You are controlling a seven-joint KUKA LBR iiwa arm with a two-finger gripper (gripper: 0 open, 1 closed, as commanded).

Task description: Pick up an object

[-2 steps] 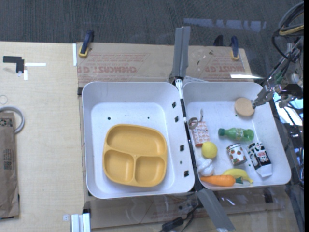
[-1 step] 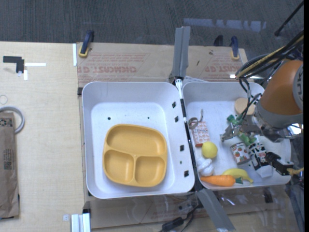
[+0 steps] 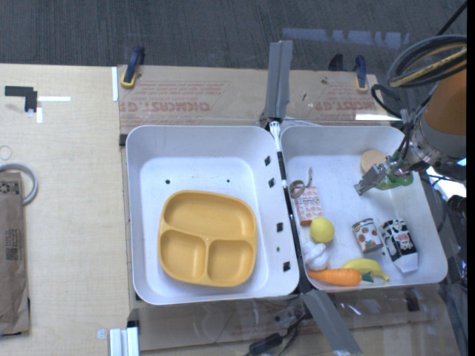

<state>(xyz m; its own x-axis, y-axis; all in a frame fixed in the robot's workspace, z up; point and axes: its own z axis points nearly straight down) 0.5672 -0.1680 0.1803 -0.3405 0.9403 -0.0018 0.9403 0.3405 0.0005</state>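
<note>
Hand [image 3: 373, 179] low in right white bin [image 3: 438, 221], near its back; can't tell its grip state. Pale green object [image 3: 395, 179] just beside it, contact unclear. Round tan disc [image 3: 372, 159] lies just behind.

The grey arm with the orange band [image 3: 449, 113] is cut off by the right edge. The gripper [image 3: 369, 185] covers part of the round tan disc [image 3: 372, 159] and the green object [image 3: 393, 180]; its finger state cannot be determined. The brown paper bag [image 3: 12, 251] is cut off by the left edge. Print on the small cartons [image 3: 366, 236] is too small to read.
</note>
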